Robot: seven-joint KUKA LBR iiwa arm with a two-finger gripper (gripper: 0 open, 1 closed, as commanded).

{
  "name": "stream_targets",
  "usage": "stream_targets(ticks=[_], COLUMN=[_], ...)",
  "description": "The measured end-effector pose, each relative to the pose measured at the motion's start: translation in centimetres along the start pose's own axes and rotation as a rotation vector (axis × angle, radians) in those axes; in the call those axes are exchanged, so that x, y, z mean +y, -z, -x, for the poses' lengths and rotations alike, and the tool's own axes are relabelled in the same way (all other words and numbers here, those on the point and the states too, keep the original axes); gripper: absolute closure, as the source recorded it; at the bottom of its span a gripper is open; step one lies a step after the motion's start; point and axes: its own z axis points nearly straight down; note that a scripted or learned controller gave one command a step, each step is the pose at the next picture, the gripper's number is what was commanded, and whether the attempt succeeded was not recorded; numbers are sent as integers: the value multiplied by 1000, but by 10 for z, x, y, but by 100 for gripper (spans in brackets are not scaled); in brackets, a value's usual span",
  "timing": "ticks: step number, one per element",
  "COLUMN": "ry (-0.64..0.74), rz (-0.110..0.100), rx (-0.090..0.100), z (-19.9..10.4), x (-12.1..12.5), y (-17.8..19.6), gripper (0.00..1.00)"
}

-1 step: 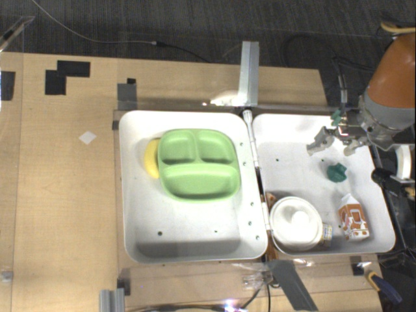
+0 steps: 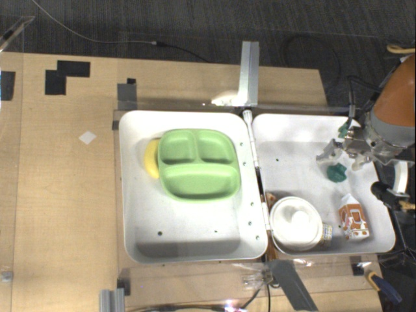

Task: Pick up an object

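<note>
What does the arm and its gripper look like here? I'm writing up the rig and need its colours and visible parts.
The arm shows a rounded orange band with grey casing below it. The gripper is pale grey metal with slim finger parts and a small green-lit spot on its body. Thin dark cables run along the arm's left side. A black-and-white fitting shows below the wrist.
</note>
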Motion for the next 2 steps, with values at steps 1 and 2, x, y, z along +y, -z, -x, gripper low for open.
stream_targets(ticks=[1,2], ry=[-26,15], rz=[4,3], rx=[0,0], z=[14,12], x=[17,1], y=[-65,-65], gripper=[0,0])
